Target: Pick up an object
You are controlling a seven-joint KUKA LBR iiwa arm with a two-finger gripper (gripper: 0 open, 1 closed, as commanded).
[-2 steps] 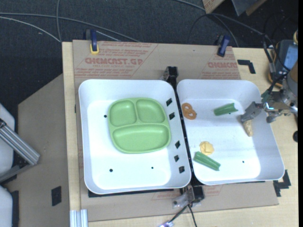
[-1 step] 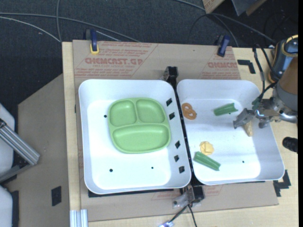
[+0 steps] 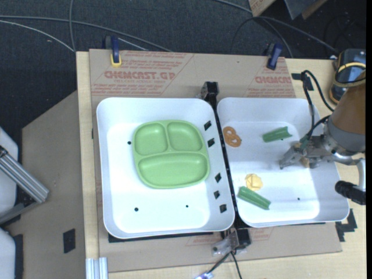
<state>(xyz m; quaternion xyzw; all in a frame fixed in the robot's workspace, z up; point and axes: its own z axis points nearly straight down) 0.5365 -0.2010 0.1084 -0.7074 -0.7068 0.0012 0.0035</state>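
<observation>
The claw (image 3: 289,159) is seen low over the right bin (image 3: 302,211), its 2 fingers spread and pinching nothing. Up and to its left, well apart, a green block (image 3: 276,135) lies with its long axis across the bin, tilted slightly upward to the right. A brown pretzel (image 3: 232,136) lies near the bin's left wall. Lower down, a yellow piece (image 3: 253,182) touches a second green stick (image 3: 254,198), which is angled down to the right. In the left bin (image 3: 157,214) a green 3-compartment plate (image 3: 171,153) is set on the worktop (image 3: 145,68).
</observation>
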